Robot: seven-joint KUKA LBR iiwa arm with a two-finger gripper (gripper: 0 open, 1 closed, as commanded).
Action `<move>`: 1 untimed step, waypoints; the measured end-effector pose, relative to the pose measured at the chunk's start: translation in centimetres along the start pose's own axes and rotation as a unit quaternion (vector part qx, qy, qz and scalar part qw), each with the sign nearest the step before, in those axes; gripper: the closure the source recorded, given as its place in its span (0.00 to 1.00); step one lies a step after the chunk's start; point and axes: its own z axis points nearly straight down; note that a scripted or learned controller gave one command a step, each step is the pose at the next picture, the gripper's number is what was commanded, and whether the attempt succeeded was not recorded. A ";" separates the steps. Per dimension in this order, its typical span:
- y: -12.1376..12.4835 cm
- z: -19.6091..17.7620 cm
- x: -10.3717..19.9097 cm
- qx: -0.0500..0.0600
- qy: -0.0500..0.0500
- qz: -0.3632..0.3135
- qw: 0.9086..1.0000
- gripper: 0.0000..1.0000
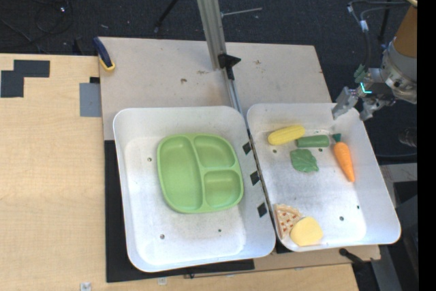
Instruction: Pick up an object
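Gripper (pixel 355 104) is hovering over the right bin's (pixel 381 215) top-right corner, fingers spread wide, gripping nothing. Inside that bin, corn (pixel 286 134), a green stick (pixel 313 141), a leaf (pixel 304 160) and a carrot (pixel 344 160) are lying near the top; a waffle (pixel 286 218) and yellow piece (pixel 306 231) are sitting at the bottom. Green tray (pixel 200 172) is sitting in the left bin (pixel 136 215).

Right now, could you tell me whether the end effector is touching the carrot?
Apart: the camera view shows bare white bin between the end effector and the carrot.
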 end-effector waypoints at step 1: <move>0.1 -0.1 0.0 -0.001 0.000 0.000 1.000 0.00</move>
